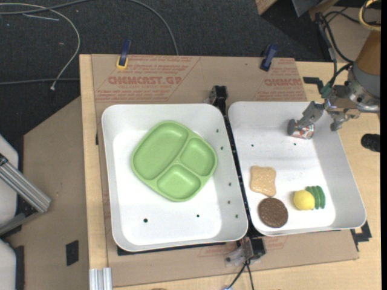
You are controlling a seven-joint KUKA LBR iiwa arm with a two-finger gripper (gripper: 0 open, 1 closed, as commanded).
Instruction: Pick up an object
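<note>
My gripper [317, 125] hangs over the back of the right bin [338, 162], reaching in from the right edge. Its two fingers [302, 125] are spread apart and open, with nothing between them. Toward the front of this bin lie a tan toast-shaped piece [263, 180], a round brown cookie-like disc [273, 212] and a yellow and green toy [308, 199]. All three lie well in front of the gripper, apart from it. A green divided plate [174, 160] lies in the left bin [121, 210].
The two bins meet along a black-edged divider [233, 162] in the middle. Blue clamps [124, 52] [269, 57] hold the cardboard base at the back. Cables and the arm's body crowd the upper right corner.
</note>
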